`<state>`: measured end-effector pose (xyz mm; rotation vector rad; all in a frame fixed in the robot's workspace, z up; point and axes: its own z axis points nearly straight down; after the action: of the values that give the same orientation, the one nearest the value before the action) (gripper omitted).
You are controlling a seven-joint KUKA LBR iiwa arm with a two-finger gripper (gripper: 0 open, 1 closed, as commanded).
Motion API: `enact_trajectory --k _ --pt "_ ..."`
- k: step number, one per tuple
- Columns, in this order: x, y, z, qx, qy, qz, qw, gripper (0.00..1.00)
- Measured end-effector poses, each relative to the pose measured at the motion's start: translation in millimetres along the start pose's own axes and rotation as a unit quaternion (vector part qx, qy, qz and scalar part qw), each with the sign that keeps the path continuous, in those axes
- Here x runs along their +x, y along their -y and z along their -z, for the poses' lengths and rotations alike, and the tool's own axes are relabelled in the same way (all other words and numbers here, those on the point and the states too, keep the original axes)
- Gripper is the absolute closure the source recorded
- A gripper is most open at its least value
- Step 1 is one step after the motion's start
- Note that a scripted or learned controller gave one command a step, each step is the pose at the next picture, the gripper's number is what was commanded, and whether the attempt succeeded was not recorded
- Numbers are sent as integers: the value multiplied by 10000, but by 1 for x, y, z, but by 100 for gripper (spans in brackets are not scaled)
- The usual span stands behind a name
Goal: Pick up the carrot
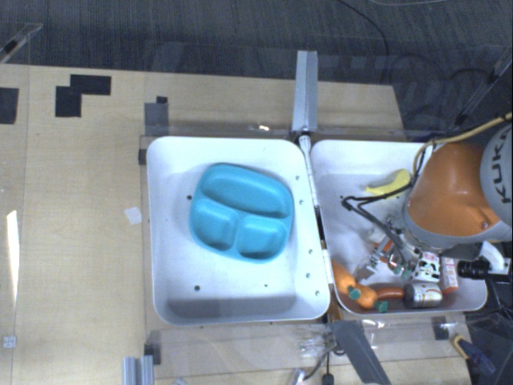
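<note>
Carrot (350, 285) lies just left of the tool (383, 261)

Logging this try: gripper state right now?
Gripper: low in the right bin, just above the carrot; open or shut cannot be told.

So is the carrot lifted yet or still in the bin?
Still in: the carrot lies on the right bin's floor at its front-left corner.

On my arm (498, 167), the grey casing at the right edge carries dark letters reading "KU", cut off there. I can read no other text.
</note>
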<state>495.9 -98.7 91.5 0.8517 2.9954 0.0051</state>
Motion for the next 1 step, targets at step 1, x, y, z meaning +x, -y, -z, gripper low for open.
enact_trajectory --k 1 --pt "0 -3 10 -10 -19 13 10000 100"
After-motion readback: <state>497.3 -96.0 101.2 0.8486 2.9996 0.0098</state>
